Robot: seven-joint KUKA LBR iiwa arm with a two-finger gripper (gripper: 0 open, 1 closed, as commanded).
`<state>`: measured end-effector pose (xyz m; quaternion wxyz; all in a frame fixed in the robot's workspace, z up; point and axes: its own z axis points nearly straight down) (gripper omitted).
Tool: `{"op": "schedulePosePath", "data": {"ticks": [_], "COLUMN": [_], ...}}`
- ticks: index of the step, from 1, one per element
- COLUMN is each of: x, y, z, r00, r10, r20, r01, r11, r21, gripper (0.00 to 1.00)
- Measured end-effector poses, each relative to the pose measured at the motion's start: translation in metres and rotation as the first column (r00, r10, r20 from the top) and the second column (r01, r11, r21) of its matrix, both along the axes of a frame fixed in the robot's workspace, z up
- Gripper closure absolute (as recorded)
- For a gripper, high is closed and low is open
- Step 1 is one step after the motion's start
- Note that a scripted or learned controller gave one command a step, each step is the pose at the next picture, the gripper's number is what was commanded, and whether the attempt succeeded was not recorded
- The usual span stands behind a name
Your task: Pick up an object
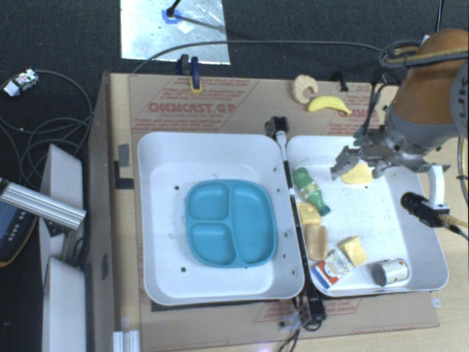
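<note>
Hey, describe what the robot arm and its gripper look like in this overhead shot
The arm is bulky and rounded, with an orange band above a grey wrist section. Dark cables loop along its upper side. The gripper is pale grey metal, angular, ending in two short fingers that look blurred here. A white bracket and a black cylindrical piece sit just below the wrist.

Legible text — red lettering "CHEMCAST", followed by unclear characters, printed on the brown protective sheet (220,97) along the bench's far edge; fainter repeats of it run across the same sheet — all other labels too small to read
</note>
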<state>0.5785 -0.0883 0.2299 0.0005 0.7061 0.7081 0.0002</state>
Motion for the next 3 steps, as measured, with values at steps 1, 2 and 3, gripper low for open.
{"op": "schedulePosePath", "data": {"ticks": [1,2,3], "x": [-0.032,-0.07,0.045], "y": [-0.035,-0.029,-0.044], "z": [-0.109,-0.143,-0.125], "r00": [1.0,1.0,1.0], "r10": [-0.002,-0.004,0.0], "r20": [-0.002,0.001,0.003], "r01": [0.002,0.004,0.0], "r11": [1.0,1.0,1.0], "r21": [0.0,-0.003,-0.001], "gripper": [0.0,0.0,0.0]}}
